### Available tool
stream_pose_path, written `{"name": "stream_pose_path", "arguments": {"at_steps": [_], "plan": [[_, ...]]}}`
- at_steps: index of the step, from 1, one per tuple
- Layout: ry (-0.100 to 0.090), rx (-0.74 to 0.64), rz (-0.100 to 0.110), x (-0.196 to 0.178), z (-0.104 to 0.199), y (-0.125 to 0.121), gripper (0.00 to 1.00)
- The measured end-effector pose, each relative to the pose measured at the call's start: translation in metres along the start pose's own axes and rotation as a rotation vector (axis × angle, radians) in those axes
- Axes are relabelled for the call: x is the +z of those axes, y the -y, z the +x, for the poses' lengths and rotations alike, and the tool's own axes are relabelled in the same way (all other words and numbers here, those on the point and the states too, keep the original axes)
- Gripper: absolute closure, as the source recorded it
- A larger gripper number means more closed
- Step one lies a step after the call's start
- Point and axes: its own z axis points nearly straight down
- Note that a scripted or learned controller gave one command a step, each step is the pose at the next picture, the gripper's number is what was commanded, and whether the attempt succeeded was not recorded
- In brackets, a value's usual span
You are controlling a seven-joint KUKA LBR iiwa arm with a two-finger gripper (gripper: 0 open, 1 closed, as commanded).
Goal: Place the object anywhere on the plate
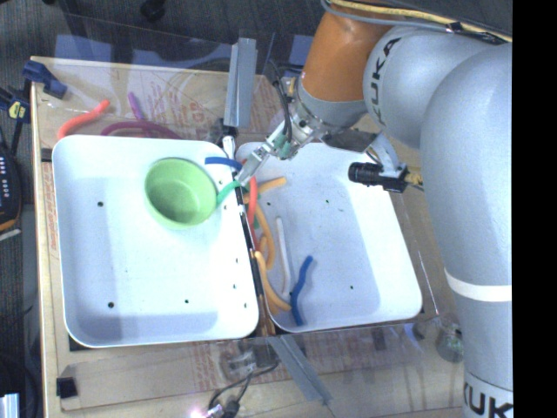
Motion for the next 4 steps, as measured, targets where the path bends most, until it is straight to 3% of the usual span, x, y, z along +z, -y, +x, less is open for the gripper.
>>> {"name": "stream_pose_path", "arguments": {"at_steps": [3, 4], "plan": [[0.0, 0.0, 0.0, 0.0, 0.0, 0.0, 0.0], [0.003, -0.363, -0.004, -0.015, 0.049, -0.046, 0.0]]}}
